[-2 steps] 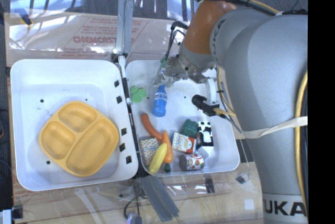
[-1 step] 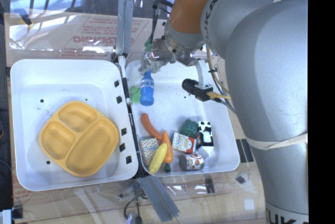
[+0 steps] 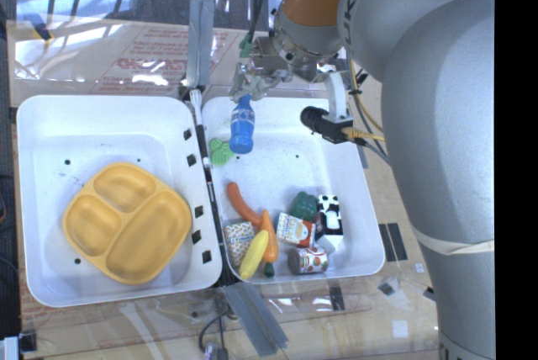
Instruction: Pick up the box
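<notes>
Right bin (image 3: 357, 207), far end: gripper (image 3: 250, 91) hangs above a blue bottle (image 3: 242, 125), the bottle's cap just under the fingers. Whether the fingers grip the cap or merely hover cannot be told (the wrist hides them).

Right bin, near end: box (image 3: 295, 229), small, orange and white, lying among a heap of toy food and well apart from the gripper. Likely still to be fetched, since the arm is over the wrong end of the bin.

Neighbours of the box: green lump (image 3: 304, 205) behind it, black and white carton (image 3: 329, 215) and tin can (image 3: 308, 261) beside it, carrot (image 3: 269, 225) and banana (image 3: 254, 254) to its left. These crowd a grasp.

Left bin (image 3: 34, 182): yellow divided plate (image 3: 127, 220).
</notes>
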Controlling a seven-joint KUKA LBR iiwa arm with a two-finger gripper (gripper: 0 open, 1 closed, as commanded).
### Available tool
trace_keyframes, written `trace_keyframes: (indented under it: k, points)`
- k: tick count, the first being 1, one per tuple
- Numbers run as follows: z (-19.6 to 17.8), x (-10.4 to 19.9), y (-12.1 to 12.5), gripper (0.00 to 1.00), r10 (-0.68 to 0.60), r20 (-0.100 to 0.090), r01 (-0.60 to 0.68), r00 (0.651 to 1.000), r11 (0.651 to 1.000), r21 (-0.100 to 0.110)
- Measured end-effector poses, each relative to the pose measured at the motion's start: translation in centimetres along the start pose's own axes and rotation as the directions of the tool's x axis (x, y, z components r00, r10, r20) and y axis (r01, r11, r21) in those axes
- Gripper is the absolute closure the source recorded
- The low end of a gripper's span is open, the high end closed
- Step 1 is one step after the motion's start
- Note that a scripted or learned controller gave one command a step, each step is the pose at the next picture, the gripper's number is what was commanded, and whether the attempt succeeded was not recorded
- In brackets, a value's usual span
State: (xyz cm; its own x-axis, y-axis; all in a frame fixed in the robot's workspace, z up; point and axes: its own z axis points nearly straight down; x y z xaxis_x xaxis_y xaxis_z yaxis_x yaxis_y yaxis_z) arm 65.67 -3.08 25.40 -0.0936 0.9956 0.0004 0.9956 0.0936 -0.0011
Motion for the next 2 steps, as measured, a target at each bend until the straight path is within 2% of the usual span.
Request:
trace_keyframes:
  k: [1,2]
  points:
    - [-4.4,11.6,1.0,1.00,-0.381,0.001,0.381,0.925,0.925,-0.001]
    - [6.3,12.2,1.0,1.00,-0.382,0.000,0.382,0.924,0.924,0.003]
